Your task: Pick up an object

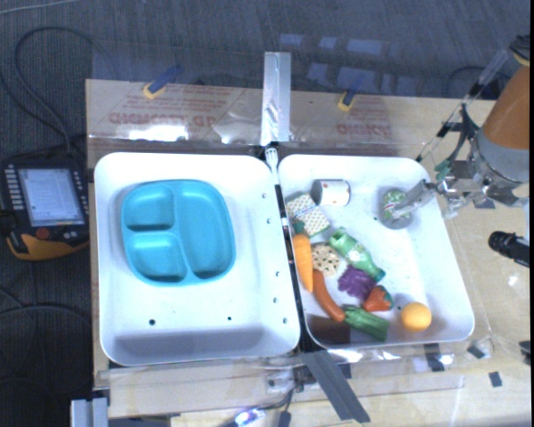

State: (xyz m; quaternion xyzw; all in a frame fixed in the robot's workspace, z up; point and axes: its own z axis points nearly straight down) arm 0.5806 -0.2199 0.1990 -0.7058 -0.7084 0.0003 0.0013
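Two white bins sit side by side on the bench; the right bin (454,274) holds the toy clutter. Your gripper (416,196) sits at its upper right, touching the grey-green ball (393,205); whether it grips, you cannot tell. Confirm the ball sits centred before lifting straight up, clear of the white cylinder (332,191).

desk (107,114): two bins side by side | left bin (116,310): divided tray (176,229) in its rear half | right bin (449,274): toy food heap (343,269) along its left wall to front edge; ball (416,316) front-right corner; cylinder (331,191) rear; end effector (408,201) rear-right | handheld pendant (40,205) off desk's left edge
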